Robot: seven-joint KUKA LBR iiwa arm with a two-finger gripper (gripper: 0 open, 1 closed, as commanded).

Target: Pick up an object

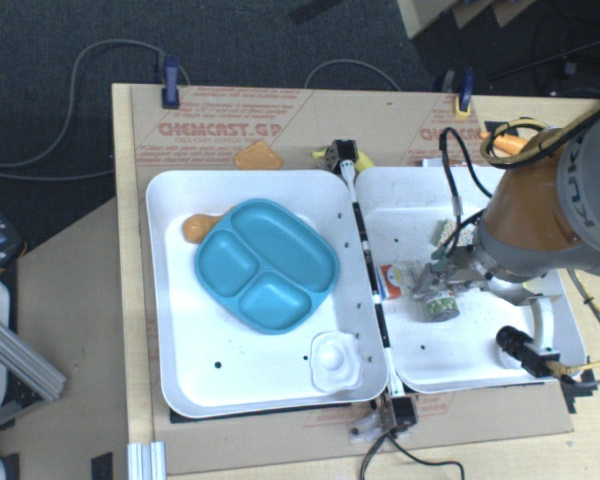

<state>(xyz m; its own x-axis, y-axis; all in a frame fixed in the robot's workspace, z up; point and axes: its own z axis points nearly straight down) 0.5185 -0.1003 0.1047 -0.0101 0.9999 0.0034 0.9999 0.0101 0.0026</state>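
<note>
Gripper down in right bin, over clutter near the divider; jaw state: can't tell. Clutter looks light, crinkly, probably slippery. Grab 1 firm edge.

So two bins sit side by side on the table. The left bin has a divided tray in the middle and a small cup at its front right corner. The gripper is in the right bin, near its left wall.
</note>
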